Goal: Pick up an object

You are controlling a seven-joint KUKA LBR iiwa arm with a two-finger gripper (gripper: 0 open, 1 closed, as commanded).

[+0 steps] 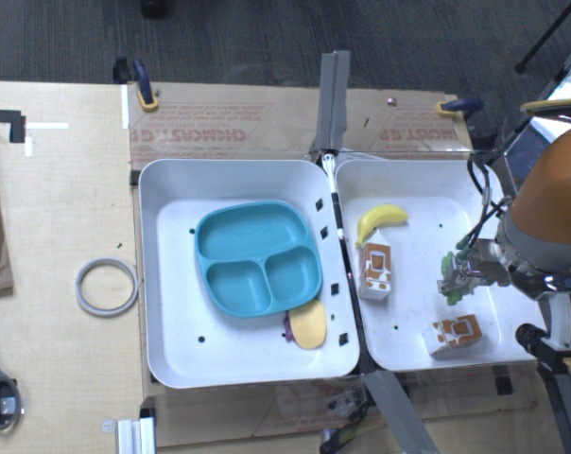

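- Gripper over right shallow white bin; finger state impossible to tell.
- Yellow banana and 2 small white-and-orange cartons inside.
- Blue 3-compartment plastic tray in left white bin.

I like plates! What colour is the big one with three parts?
Blue-green; the divided plate shows best in the camera view.

Both bins are plain white: the left bin and the right bin. A turquoise divided tray and a pale yellow object lie in the left one. The right holds a yellow banana and two white cartons printed with orange-brown patterns. The bench is pale wood, with brown cardboard printed in red along its far edge. The arm shows orange.
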